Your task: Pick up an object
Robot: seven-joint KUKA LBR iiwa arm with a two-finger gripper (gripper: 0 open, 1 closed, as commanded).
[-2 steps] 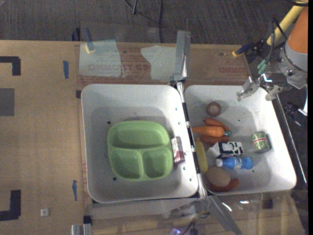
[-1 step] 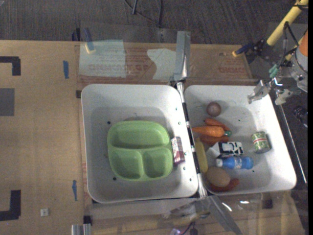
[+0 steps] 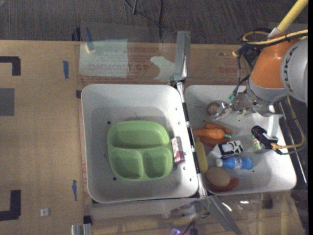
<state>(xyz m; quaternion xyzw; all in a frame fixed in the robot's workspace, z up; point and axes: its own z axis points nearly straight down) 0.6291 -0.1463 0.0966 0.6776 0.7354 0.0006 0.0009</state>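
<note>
The right bin (image 3: 286, 173) holds several objects. Two orange carrots (image 3: 212, 131) lie near its middle, and a small brownish ball (image 3: 212, 107) sits at the back left. Toward the front are a black-and-white box (image 3: 230, 148), a blue bottle (image 3: 237, 163), a brown potato-like lump (image 3: 218, 176) and a red piece (image 3: 232, 184). A yellow stick (image 3: 201, 156) lies along the left wall. My gripper (image 3: 228, 108) hangs low over the back of this bin, just right of the brownish ball and above the carrots. Nothing shows in its grip.
The left bin (image 3: 95, 111) holds a green divided plate (image 3: 140, 150) with a small dark red packet (image 3: 177, 149) beside its right edge. A metal divider (image 3: 182, 58) runs between the bins. The arm's orange band (image 3: 270, 65) rises at the back right.
</note>
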